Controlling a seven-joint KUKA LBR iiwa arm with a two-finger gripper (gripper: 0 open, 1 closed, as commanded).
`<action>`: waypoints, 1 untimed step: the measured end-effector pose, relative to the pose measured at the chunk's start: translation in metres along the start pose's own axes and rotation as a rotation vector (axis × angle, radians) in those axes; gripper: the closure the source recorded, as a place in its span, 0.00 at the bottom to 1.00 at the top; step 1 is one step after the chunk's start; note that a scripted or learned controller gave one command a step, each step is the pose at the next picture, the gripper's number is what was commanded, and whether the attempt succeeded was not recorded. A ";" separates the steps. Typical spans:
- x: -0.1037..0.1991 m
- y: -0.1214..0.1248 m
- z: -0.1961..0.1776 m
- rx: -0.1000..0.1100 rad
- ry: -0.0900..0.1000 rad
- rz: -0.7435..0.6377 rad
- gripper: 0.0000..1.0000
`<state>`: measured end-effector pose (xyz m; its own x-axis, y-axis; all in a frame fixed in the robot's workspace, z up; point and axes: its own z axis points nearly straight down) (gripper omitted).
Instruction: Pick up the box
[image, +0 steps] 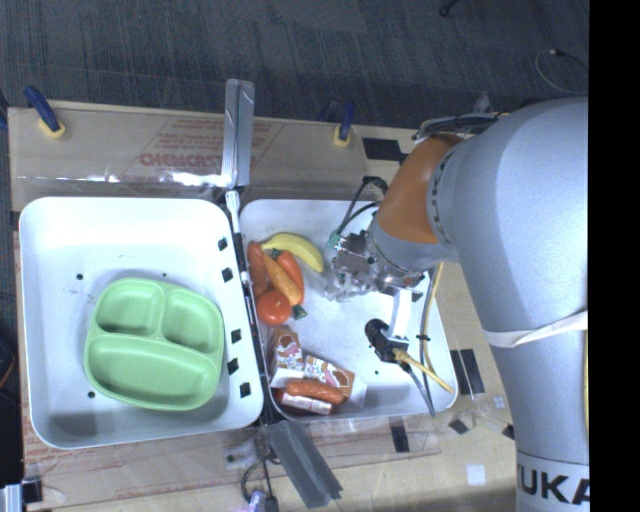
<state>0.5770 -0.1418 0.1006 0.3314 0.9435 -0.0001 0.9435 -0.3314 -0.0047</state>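
The box is a flat carton with red, brown and white print. It lies in the near left corner of the right bin. My gripper hangs over the middle of that bin, up and to the right of the box and apart from it, just right of the fruit pile. The grey arm with its orange band comes in from the right and covers the bin's right side.
A yellow banana, orange carrot-like pieces and a red tomato lie along the right bin's left wall. A green divided plate sits in the left bin. A black cable end dangles under the wrist.
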 end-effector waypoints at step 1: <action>0.000 0.000 0.000 0.000 0.000 0.000 0.00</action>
<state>0.5770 -0.1418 0.1006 0.3311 0.9436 -0.0004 0.9436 -0.3311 -0.0047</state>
